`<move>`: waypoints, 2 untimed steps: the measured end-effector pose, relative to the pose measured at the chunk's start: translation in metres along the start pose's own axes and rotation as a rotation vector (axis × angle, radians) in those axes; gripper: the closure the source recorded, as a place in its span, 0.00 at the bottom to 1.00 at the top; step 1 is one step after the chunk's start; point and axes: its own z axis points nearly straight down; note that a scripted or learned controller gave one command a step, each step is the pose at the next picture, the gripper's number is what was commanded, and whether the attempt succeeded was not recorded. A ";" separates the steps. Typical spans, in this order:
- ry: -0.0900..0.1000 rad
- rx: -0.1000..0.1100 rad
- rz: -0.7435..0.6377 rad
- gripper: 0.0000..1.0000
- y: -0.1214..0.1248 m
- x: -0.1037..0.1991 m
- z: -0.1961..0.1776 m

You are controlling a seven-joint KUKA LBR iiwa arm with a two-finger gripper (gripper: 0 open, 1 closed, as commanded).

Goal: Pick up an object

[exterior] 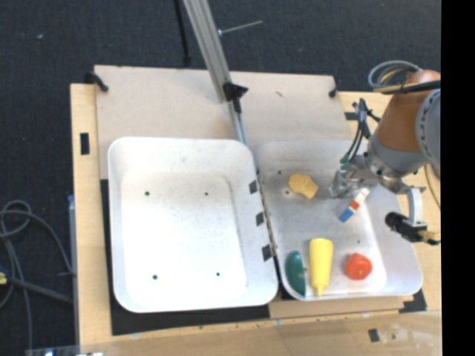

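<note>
- Nearest the camera, along the near wall of the right bin (404, 284), lay three things, left to right: a dark green object (296, 271), an upright-lying yellow bottle (320, 264) and a small red object (358, 267).
- No brand, label or writing could be read on any of them.
- To the left, the left bin (126, 199) sat side by side with the right one.
- Farther back in the right bin lay a tan lump (303, 185), left of the tool.
- Reaching in from the right, the gripper (344, 185) hung low over the right bin; its opening could not be told.
- Just near-right of it lay a small white, red and blue object (354, 205), possibly touching it.
</note>
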 end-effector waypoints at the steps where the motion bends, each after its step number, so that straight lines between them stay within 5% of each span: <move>1: 0.004 0.006 -0.001 1.00 0.003 -0.010 -0.049; 2: 0.003 0.005 0.001 1.00 0.004 -0.020 -0.098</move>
